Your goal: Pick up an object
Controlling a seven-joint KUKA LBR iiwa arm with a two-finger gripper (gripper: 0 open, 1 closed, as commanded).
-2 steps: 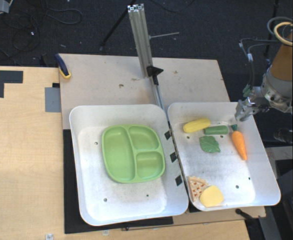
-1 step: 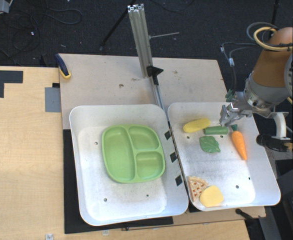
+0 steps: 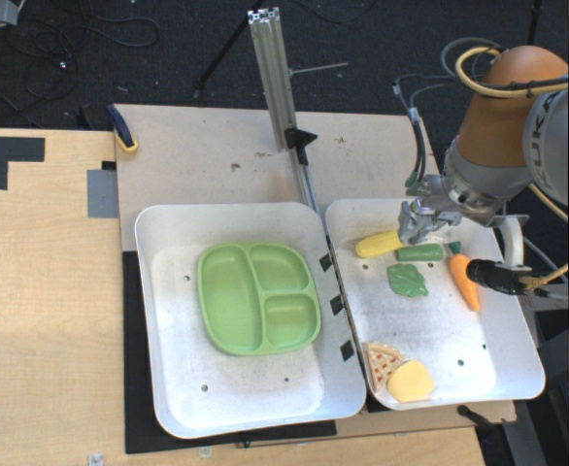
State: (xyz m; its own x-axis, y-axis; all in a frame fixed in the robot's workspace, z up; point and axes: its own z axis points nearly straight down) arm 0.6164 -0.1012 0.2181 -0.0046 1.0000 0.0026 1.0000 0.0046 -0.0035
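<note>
We see even, diffuse overhead illumination; both white bins [image 3: 236,396] read bright without clipped glare. The wooden bench surface [image 3: 42,289] at 9 o'clock carries a soft gradient, paler toward its lower half. The floor [image 3: 119,37] from 10 to 1 o'clock stays dim and underexposed. Shadows are faint and short, lying close beneath the green tray [image 3: 259,297]. Focus is moderately soft throughout, with mild grain and slight smearing on the arm [image 3: 503,124] at 2 o'clock.
</note>
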